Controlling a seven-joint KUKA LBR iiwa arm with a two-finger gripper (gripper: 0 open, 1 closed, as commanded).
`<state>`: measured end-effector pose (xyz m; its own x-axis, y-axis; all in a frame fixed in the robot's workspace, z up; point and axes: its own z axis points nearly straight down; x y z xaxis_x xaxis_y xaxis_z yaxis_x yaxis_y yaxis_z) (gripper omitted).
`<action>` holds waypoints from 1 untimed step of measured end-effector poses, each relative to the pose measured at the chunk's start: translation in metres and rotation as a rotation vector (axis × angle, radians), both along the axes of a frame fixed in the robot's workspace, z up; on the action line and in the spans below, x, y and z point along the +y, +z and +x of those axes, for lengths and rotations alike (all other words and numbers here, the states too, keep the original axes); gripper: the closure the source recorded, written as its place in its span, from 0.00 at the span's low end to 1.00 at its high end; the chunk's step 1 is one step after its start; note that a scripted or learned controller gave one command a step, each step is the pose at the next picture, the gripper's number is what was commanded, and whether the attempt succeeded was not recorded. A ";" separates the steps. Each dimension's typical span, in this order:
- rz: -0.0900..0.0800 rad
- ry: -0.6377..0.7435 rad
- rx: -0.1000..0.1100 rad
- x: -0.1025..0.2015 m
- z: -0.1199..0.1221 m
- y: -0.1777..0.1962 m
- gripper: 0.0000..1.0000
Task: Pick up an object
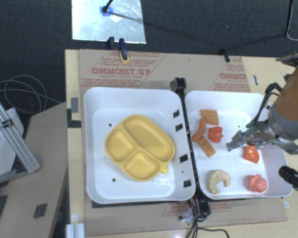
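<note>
I see the tabletop (74,148) carrying two white bins side by side. The left bin (97,133) holds a yellow divided plate (140,147), its long axis running from about 10 to 4 o'clock. The right bin (238,100) holds the toy food. My arm (293,103) reaches in from 3 o'clock, and the hand (233,145) sits low over the middle of the right bin, its dark fingers pointing toward 9 o'clock; I cannot tell how wide they stand, and nothing shows between them.

In the right bin, the cream croissant (219,180) lies at 6 o'clock, curved, its ends turned toward 6 o'clock. The orange sausage (200,129) lies at 9 o'clock, long axis running 1 to 7 o'clock. Just beside it sit an orange wedge (209,116) at its 1 o'clock and a ridged orange piece (205,146) at its 5 o'clock. A pink fruit (257,183) sits at 5 o'clock. A red strawberry (251,154) lies just below the hand. A small red tomato (215,134) touches the sausage.
</note>
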<state>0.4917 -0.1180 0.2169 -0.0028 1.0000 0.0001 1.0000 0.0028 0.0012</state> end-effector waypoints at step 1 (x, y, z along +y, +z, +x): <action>-0.006 0.003 -0.021 -0.017 0.020 0.328 0.00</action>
